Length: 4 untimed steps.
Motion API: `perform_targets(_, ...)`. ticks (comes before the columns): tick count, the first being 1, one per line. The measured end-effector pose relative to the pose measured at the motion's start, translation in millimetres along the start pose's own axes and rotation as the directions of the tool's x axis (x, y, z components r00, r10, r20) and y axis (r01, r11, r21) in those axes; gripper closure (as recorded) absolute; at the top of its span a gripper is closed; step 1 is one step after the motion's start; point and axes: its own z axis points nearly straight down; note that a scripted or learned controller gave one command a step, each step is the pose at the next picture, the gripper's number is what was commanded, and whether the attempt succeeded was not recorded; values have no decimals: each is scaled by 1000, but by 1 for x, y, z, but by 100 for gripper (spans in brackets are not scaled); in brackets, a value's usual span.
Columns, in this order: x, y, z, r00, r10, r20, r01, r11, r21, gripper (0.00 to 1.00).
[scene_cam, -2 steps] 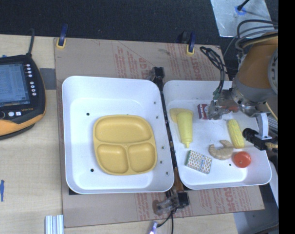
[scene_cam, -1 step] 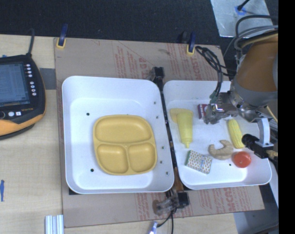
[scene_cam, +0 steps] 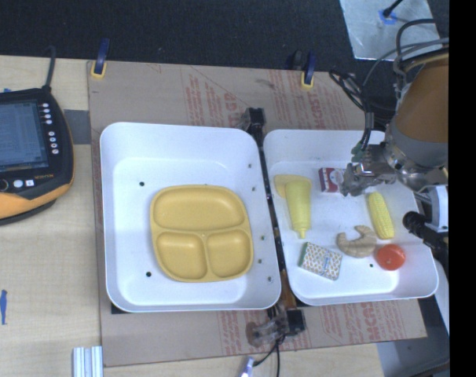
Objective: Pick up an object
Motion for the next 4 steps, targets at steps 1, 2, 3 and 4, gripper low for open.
perform_targets(1, 0, 0, 0, 1000, -1, 0, 1, 1000, 0, 0)
perform_targets(2, -69, 8, 66, 1000, -1, 0, 1, 1000, 4, 0)
perform_targets(3, -84, -23, 95, 1000, -6, 6, 6, 1000, -20, 0)
perform_targets(4, -85, -43, 96, 1000, -5, 10, 5, 1000, -20, 0)
